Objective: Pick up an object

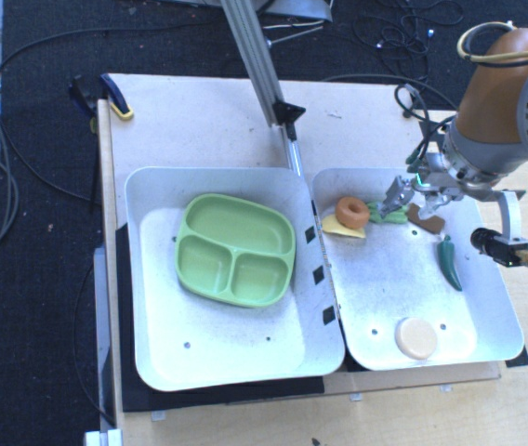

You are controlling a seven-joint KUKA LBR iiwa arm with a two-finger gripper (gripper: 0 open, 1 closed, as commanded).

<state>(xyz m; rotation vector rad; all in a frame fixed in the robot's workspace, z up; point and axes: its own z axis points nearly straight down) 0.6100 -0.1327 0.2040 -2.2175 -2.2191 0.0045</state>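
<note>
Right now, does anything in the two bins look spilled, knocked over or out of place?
Nothing stands out. The green divided plate lies flat in the left bin. In the right bin, the donut, green pepper and pale round disc lie loose but intact, and the end effector hangs low beside the donut.

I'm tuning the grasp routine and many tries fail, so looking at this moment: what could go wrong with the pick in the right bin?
The gripper sits low over a tight cluster: a light green piece, a brown piece and the donut on a yellow piece. It may pinch two items or nudge them apart. The cluster also lies near the bin's far wall, so items could be shoved against it rather than lifted.
</note>
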